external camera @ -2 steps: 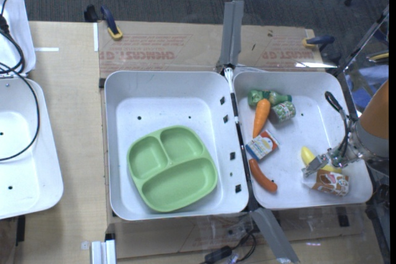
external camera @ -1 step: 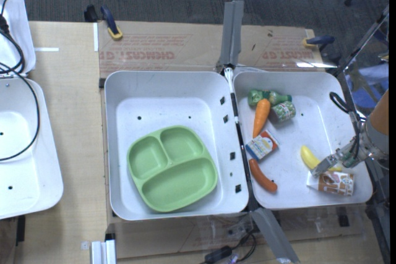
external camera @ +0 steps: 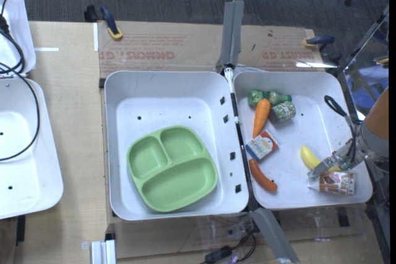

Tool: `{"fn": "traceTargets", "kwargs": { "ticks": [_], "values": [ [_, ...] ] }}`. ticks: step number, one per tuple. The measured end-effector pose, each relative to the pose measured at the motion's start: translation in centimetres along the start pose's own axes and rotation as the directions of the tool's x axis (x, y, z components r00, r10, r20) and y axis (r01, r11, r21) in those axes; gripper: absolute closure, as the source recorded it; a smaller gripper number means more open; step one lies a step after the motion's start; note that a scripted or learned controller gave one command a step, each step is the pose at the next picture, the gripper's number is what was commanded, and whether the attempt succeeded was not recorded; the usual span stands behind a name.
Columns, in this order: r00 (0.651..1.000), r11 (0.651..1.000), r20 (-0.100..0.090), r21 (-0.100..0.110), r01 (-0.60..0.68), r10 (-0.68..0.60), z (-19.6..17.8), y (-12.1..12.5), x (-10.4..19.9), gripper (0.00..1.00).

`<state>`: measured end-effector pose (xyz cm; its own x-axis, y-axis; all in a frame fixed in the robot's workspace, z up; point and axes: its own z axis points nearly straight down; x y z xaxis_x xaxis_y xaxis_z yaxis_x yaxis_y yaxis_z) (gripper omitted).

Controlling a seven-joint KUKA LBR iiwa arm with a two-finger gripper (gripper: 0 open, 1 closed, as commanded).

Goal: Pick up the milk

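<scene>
The milk (external camera: 338, 183), a small brown-and-white carton, lies on its side in the front right corner of the right bin (external camera: 291, 85), its grey gabled top pointing left. My gripper (external camera: 340, 162) reaches in over the bin's right wall and hangs just above and behind the carton, close to its top edge. Nothing shows between the gripper and the carton from this angle. The arm (external camera: 378, 127) covers the bin's right rim.
Also in the right bin are a yellow banana (external camera: 309, 156) just left of the gripper, a small blue-and-orange box (external camera: 261, 146), a carrot (external camera: 261, 117), a red sausage (external camera: 263, 175) and green items (external camera: 272, 98). A green divided plate (external camera: 172, 167) lies in the left bin (external camera: 162, 89).
</scene>
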<state>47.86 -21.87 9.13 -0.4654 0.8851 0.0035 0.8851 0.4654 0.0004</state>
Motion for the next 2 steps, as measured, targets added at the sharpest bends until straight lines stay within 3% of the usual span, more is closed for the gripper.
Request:
{"fn": "traceTargets", "kwargs": {
  "ticks": [2],
  "values": [
    [0.990, 0.990, -0.003, -0.004, -0.142, 0.142, -0.06, 0.29, 0.19, 0.00]
  ]
}}
